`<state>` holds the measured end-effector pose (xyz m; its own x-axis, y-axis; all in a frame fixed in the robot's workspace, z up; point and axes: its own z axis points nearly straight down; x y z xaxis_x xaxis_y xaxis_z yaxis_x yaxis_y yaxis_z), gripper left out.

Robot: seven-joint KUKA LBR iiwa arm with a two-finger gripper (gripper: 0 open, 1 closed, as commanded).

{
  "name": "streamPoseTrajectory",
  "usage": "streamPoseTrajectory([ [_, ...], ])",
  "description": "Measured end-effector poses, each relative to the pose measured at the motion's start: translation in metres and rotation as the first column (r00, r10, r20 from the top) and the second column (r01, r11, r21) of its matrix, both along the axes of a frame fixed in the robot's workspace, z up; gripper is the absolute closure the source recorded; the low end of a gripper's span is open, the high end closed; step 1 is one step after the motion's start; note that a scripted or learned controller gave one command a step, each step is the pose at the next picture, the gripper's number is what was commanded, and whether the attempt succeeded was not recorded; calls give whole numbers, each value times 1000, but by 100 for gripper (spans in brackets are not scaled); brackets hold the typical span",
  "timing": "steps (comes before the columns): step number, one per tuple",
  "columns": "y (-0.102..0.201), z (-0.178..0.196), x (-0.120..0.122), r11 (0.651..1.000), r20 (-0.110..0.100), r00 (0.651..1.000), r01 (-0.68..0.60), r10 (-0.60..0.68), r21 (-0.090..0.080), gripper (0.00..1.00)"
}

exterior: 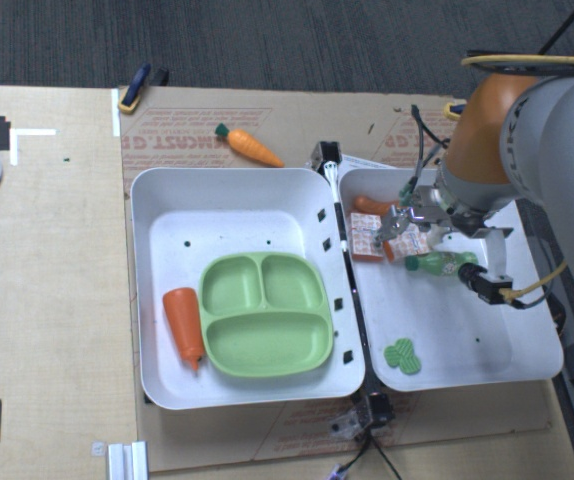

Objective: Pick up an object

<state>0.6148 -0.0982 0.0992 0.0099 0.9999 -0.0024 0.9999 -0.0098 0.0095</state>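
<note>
My gripper (405,224) hangs low over the far left part of the right bin (487,353), just above a cluster of objects. Directly beside it lies a red and white packet (365,236), and a small orange piece (371,205) rests behind that. A green bottle (441,263) lies on its side just right of the gripper, partly under the wrist. A green leafy toy (402,356) sits apart near the bin's front edge. Nothing is visibly lifted.
The left bin (157,218) holds a green divided plate (265,314) and an orange carrot (183,325) at its left. Another carrot (250,146) lies on the cardboard behind the bins. A black clip (326,155) stands where the bins meet.
</note>
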Motion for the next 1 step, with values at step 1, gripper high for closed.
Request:
streamPoseTrajectory([
  [1,-1,10,1,1000,7,1000,0,0,-3,100],
])
